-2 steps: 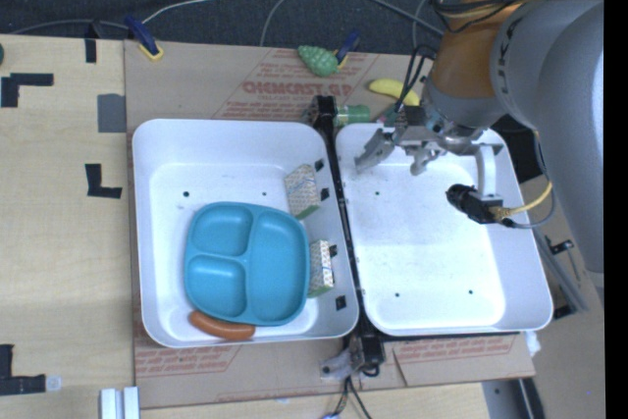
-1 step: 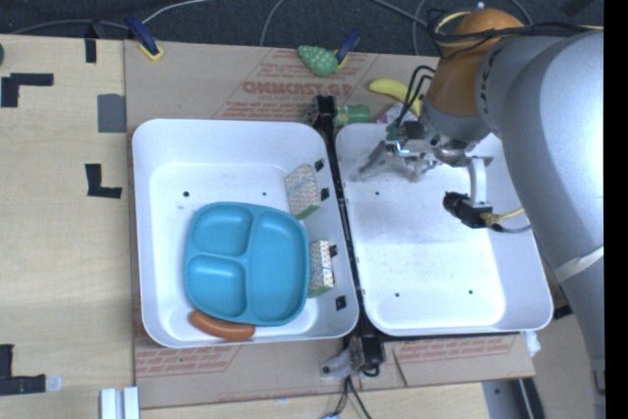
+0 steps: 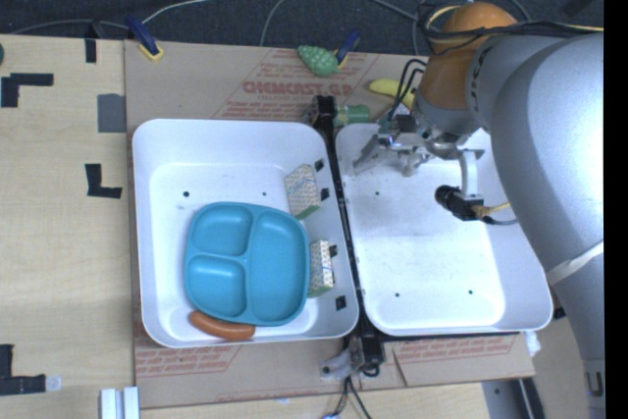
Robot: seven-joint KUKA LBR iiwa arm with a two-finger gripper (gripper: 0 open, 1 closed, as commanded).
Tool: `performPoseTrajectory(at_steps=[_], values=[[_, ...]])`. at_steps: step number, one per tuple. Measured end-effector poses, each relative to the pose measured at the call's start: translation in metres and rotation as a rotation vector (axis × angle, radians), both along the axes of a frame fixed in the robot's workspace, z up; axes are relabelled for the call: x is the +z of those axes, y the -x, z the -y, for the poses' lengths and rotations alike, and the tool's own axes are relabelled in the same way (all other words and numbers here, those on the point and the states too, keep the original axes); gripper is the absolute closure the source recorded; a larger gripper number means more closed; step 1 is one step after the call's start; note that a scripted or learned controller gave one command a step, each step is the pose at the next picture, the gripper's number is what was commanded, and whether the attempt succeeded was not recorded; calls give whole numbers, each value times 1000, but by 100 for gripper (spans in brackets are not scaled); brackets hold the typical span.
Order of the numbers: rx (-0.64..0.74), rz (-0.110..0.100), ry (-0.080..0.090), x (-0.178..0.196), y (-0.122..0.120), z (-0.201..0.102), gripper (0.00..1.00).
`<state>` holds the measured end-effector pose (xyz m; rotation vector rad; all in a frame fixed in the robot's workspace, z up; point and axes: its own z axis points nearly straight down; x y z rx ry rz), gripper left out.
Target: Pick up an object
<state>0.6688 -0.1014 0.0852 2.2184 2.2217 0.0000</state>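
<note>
Camera view, left to right. Left bin point(image 3: 157, 211) carries the load: blue divided plate point(image 3: 245, 262) lying flat in the middle, orange sausage-shaped piece point(image 3: 223, 326) tucked against the plate's near edge, two small patterned blocks along the right wall, upper block point(image 3: 302, 183) with a green bit just below it, lower block point(image 3: 321, 267) touching the plate rim. Any of these is a candidate object; none has been lifted.

Right bin point(image 3: 432, 289) looks bare across its floor, apart from what the arm hides. Gripper point(image 3: 400, 150) sits low over that bin's far-left corner, well apart from everything in the left bin. Metal linkage and cabling clutter the tip, so whether the claw is spread or closed I cannot tell; probably nothing in it, as nothing shows at the tip.

Beyond the bins, on the cardboard: green lumpy item point(image 3: 317, 59) and a yellow piece point(image 3: 388, 87).

Progress: basically zero. Approach, close and lift are all outstanding, and the arm is over the wrong bin for the visible objects.
</note>
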Motion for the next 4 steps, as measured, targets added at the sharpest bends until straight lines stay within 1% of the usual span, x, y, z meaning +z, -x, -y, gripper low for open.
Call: performPoseTrajectory(at_steps=[1,3,4], values=[[-1,0,1,0,5,-7,0],[0,0,1,0,0,-4,0],[2,0,2,10,0,-4,100]])
